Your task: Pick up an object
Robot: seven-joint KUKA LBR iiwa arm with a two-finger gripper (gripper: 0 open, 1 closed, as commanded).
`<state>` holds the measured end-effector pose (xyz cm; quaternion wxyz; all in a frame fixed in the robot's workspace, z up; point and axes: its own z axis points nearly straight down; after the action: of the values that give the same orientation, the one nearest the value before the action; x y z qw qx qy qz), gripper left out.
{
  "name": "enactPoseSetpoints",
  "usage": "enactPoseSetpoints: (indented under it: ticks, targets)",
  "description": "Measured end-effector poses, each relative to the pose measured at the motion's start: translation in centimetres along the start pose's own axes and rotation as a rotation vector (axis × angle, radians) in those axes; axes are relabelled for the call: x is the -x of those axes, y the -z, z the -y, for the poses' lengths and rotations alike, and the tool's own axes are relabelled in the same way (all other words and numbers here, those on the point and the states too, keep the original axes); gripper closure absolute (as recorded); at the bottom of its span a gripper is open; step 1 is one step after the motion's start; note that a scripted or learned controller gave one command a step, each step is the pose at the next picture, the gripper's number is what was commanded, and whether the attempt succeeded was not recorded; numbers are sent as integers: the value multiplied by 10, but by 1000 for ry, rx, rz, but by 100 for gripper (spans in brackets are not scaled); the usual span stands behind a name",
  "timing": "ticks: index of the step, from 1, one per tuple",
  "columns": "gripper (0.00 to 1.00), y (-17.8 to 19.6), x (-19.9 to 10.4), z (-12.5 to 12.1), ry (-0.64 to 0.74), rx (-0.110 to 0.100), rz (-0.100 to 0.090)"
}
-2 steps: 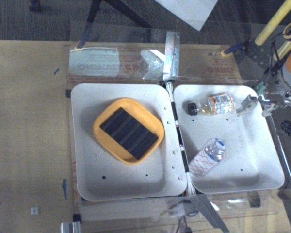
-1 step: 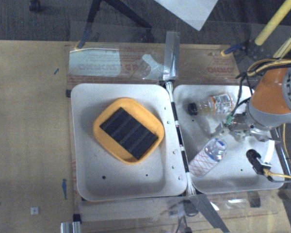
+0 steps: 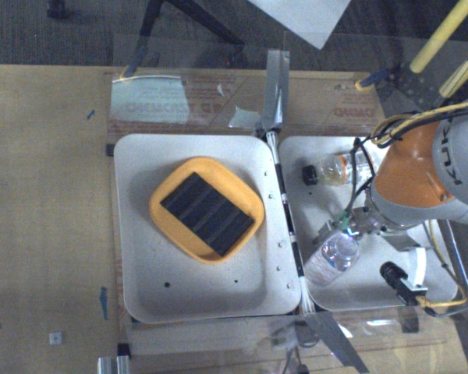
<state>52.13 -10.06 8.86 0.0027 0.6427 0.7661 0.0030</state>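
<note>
Claw (image 3: 345,223) low in right bin (image 3: 327,150), over bottle (image 3: 331,257) neck; open or closed: cannot tell | bottle on its side near bin's left wall | second bottle (image 3: 333,169) near far wall | yellow tray (image 3: 207,208) in left bin (image 3: 140,232)

The arm (image 3: 421,174) hides part of the right bin (image 3: 316,150).

A tan wooden desk (image 3: 39,209) fills the left and centre of the frame. Two shallow white bins sit on it side by side: the left bin (image 3: 140,287) at centre, the right bin (image 3: 296,150) touching it toward the right edge. Clear plastic sheeting (image 3: 187,100) lies just above them.
</note>
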Motion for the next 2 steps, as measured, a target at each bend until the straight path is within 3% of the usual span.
enactPoseSetpoints:
  ticks: [1, 2]
  targets:
    - [100, 11, 2, -1, -5, 5, 2]
    - [100, 3, -5, 41, 149, -5, -1]
